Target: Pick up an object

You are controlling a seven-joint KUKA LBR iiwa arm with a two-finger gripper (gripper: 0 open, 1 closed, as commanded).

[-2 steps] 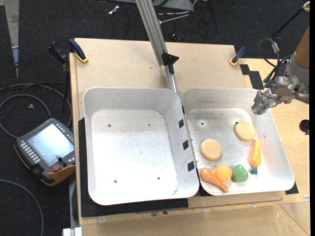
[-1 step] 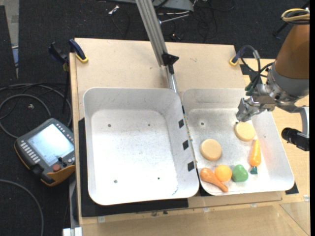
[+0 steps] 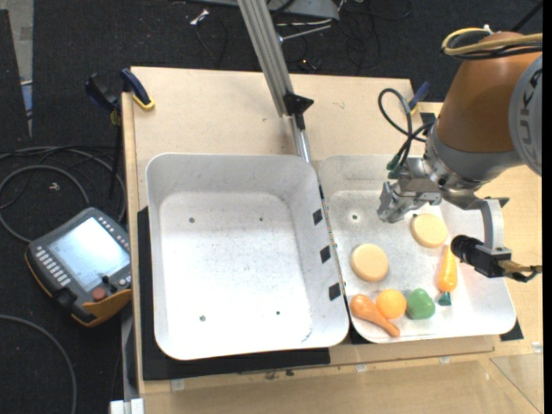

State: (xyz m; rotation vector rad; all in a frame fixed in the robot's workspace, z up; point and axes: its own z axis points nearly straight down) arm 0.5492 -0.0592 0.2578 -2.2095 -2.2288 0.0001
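Observation:
My gripper (image 3: 394,207) hangs over the upper middle of the right bin (image 3: 345,184), with nothing visible between its fingers. Just right of it lies a pale round bun (image 3: 429,230). A second tan round piece (image 3: 370,262) sits below the gripper. Along the bin's front edge lie an orange gourd-shaped toy (image 3: 373,312), an orange ball (image 3: 392,303) and a green toy (image 3: 420,304). An orange carrot-like toy (image 3: 447,272) stands to the right of them.
The left bin (image 3: 172,188) sits beside the right one. A metal pole (image 3: 269,46) slants down to the seam between the bins. A teach pendant (image 3: 79,266) lies on the floor at left. Cables hang near the wrist.

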